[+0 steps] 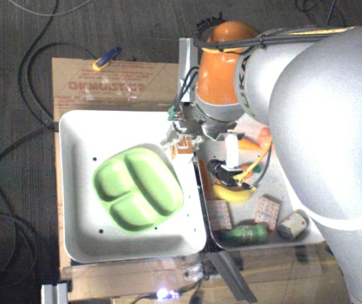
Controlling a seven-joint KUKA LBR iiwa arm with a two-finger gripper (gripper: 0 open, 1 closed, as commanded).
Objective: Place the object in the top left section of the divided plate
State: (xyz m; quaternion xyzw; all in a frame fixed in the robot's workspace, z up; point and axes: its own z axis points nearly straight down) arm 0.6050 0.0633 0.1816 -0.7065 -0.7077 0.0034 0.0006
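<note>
Arm reaching in from 3 o'clock; the tool (180, 138) is hanging over the inner rim of the left bin (73, 170), just at the seam with the right bin (307, 236); a small orange-brown object (182, 148) is showing at the tool tip, too small and too shadowed to name; whether it is actually being gripped or merely sitting under the tip, I cannot tell, and the tool's state is not readable either.

Green divided plate (138, 189) is lying tilted in the left bin, at about 8 o'clock from the tool and near it; its three wells are looking bare.

Risks as I am judging them: a weak or partial grip letting the object drop on the bin wall or the white floor before the plate is reached; the plate being rotated, so "top left" is ambiguous and the wrong well may be taken; the raised dividers bouncing a small piece into a neighbouring well.

Right bin is holding a banana (233, 193), a green bottle (244, 234) and a small can (293, 225) toward 5 o'clock.
</note>
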